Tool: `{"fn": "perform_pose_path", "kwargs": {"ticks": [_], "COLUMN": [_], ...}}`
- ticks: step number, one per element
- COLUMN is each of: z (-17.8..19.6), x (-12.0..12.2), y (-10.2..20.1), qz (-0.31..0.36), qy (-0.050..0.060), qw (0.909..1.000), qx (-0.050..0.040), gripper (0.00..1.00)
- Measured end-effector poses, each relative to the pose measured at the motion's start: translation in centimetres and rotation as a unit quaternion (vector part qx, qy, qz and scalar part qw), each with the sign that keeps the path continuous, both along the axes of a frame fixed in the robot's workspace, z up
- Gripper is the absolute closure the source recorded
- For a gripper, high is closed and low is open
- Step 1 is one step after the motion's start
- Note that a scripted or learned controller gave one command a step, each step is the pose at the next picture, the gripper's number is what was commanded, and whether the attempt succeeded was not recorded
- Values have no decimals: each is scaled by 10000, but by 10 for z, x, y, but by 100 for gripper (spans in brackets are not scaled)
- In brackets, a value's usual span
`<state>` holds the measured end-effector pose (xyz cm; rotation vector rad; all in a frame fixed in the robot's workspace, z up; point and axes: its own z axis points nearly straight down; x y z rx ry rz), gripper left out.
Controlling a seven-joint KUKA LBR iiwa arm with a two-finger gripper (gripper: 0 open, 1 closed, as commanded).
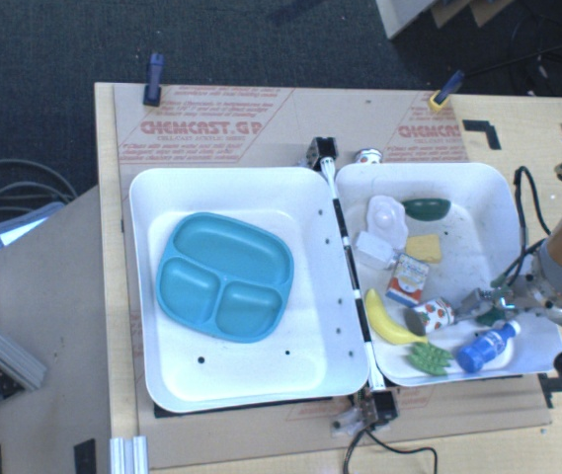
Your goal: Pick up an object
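Observation:
The right bin holds several small objects. A white cup and a dark green oval piece lie at its back, with a yellow block and a small carton below them. Along its front lie a banana, a red and white round toy, a green leafy toy and a blue bottle. My gripper reaches in from the right, low over the bin's front right part. It sits just above the blue bottle and right of the round toy.
The left bin holds a blue divided plate. Cables loop over the right bin's right wall. A blue clamp and a yellow clamp sit at the board's back edge.

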<state>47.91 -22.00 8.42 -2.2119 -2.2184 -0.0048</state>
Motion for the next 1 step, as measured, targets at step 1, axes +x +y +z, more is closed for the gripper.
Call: {"fn": "perform_pose_path", "kwargs": {"ticks": [1], "z": [11], "x": [1], "y": [-3], "qz": [-16], "qy": [-30], "qw": [10000], "qx": [-41], "gripper": [100]}}
